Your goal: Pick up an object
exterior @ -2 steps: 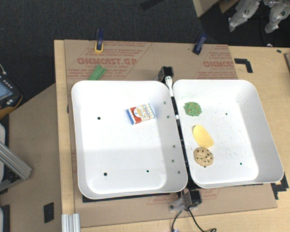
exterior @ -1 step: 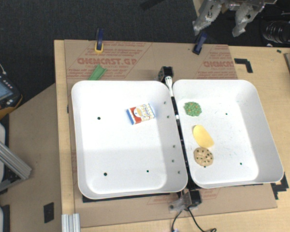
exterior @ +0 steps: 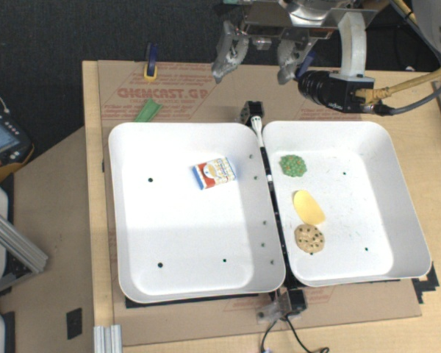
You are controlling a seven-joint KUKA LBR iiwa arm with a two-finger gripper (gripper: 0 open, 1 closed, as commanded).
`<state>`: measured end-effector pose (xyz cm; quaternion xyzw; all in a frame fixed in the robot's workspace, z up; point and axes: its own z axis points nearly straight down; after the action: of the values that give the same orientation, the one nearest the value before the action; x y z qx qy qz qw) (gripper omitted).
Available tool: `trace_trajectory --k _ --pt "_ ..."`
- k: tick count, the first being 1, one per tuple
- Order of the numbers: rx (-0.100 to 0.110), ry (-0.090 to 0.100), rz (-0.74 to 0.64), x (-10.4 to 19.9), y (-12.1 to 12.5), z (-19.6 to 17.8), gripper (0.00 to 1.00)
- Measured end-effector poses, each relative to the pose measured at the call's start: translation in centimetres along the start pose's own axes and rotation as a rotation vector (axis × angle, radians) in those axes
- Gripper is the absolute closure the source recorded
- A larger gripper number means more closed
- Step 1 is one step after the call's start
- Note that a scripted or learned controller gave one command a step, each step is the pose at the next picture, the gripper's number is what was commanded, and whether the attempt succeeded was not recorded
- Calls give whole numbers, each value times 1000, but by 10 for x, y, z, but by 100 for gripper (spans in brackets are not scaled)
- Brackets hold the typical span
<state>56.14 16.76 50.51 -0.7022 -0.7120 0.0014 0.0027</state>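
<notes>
The two-finger metal gripper hung with its fingers spread and nothing between them, above the cardboard beyond the far edges of both bins. The small red, white and blue packet lay flat near the middle of the left white bin, well apart from everything. It looked the easiest target: the gripper should centre over it and close across its short sides.

Two shallow white bins sit side by side on the bench: a left bin and a right bin. The left bin holds one thing, a small red, white and blue packet near its far edge. The right bin holds three things along its left edge: one green round piece, one yellow oval piece and one speckled cookie.
</notes>
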Motion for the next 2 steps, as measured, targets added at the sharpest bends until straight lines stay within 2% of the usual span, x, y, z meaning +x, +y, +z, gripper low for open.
trace_trajectory --k 1,2 --pt "-11 2 6 44 -21 -32 0" --pt "-12 0 11 41 -20 -41 100"
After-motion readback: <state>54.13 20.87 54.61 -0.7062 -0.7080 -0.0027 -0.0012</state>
